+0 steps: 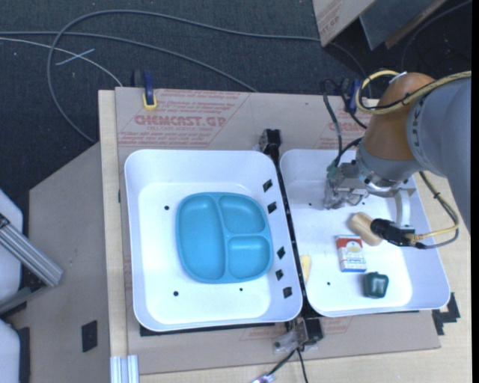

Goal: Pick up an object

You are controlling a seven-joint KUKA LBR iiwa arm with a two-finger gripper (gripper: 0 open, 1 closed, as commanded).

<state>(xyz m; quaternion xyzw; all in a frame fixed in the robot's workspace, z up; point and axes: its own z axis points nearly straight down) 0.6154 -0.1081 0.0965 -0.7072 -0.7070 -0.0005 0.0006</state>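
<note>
1. Nearest me, at the front of the right bin [329, 293], sits a small dark green object [376, 285], close to the front right corner and apart from everything else.
2. Just behind it and a little to the left lies a small red-and-white box [352, 253], flat on the bin floor.
3. A thin yellow sliver [305, 265] lies against the right bin's left wall, level with the box; I cannot tell what it is.
4. Behind the box, near it though I cannot say whether they touch, lies a short tan rounded piece [362, 224].
5. The left bin [150, 224] holds a blue divided plate [224, 236], lying flat about in the middle, with three compartments facing up.
6. A row of small black clips [273, 224] runs along the seam where the two bins meet.
7. Farther back in the right bin, the gripper [338, 196] hangs low over the floor, behind and to the left of the tan piece. I cannot tell how far open it is, and nothing shows in its grasp.
8. Above it rises the grey arm [445, 127] with its orange band [389, 123], coming in from the right.
9. At the bench's far edge, a blue clamp [150, 93] grips the brown sheet [202, 112] printed with red lettering.
10. Beyond that, cables [90, 45] trail over the dark floor, and a cardboard box [337, 19] stands at the back.
</note>
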